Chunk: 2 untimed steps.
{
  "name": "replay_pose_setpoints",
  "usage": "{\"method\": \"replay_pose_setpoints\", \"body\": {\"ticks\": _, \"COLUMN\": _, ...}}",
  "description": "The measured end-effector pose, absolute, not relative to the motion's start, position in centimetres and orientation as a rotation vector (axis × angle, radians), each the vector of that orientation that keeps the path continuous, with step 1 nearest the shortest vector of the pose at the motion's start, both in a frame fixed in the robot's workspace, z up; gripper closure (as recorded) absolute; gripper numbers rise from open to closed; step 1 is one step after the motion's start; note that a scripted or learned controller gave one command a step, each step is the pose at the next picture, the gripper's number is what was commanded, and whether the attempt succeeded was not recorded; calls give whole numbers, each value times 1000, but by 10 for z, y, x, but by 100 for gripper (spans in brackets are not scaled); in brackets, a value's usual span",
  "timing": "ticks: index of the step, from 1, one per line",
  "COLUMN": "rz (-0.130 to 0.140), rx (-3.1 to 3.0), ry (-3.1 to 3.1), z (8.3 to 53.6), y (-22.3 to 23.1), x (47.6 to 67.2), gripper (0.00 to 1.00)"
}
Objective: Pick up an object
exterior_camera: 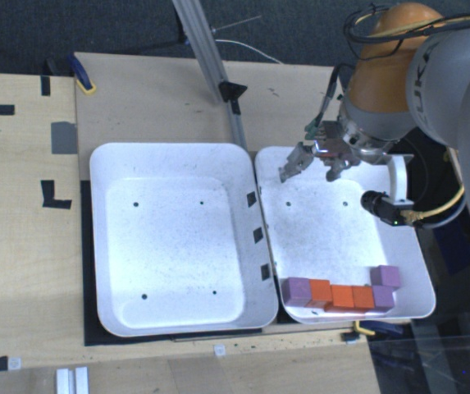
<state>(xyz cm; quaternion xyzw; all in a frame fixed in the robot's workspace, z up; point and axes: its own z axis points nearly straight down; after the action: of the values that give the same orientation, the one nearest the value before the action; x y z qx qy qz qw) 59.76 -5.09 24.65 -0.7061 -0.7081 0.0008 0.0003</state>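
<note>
Lower right of frame: purple and orange blocks (341,292) packed along right bin's (349,220) near wall. Farther up, upper right: jaws (317,164) spread open, empty. Best descend onto an end block, clear of the wall.

a pale wooden bench (152,113) carries two white bins, left bin (103,220) beside right bin (419,261).

Wide open floor across the left bin (173,236), nothing in the way there. In the right bin (333,228) the middle is free too; the blocks (341,294) crowd only the near wall, purple and orange packed tight together. The hand (312,164) hangs over the far left corner, close beside the slanted metal pole (210,56).
</note>
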Motion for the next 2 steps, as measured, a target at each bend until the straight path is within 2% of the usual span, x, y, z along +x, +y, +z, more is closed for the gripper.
{"method": "replay_pose_setpoints", "body": {"ticks": 1, "rz": -4, "rx": -2212, "ry": -2231, "z": 269, "y": 11, "x": 623, "gripper": 0}}
{"method": "replay_pose_setpoints", "body": {"ticks": 2, "rz": 11, "rx": -2226, "ry": -2211, "z": 248, "y": -51, "x": 553, "gripper": 0}}
